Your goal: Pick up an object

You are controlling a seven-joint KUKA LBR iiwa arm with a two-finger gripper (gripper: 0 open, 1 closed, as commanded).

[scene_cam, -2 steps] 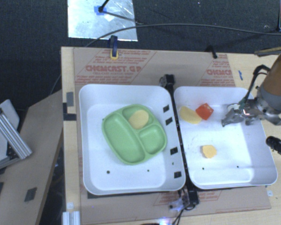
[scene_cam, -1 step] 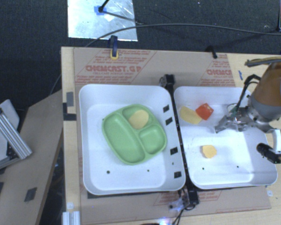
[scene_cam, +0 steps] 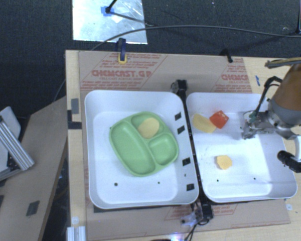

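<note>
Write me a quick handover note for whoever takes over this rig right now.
Gripper: low over the right bin, near its upper right; nothing visibly held.
Right bin: red piece touching a pale yellow piece at upper left; small yellow piece near the middle.
Left bin: green divided plate with a yellow piece in its top compartment.
Done: nothing picked. Left: grasp and lift one object.

A single fixed camera looks down from above the bench (scene_cam: 155, 67) at a slant, far enough back to take in both white bins whole. The left bin (scene_cam: 98, 149) sits near the middle of the picture and the right bin (scene_cam: 271, 187) toward the right side. Dark floor (scene_cam: 30, 34) fills the top, and the arm (scene_cam: 296, 97) enters from the right edge.
</note>
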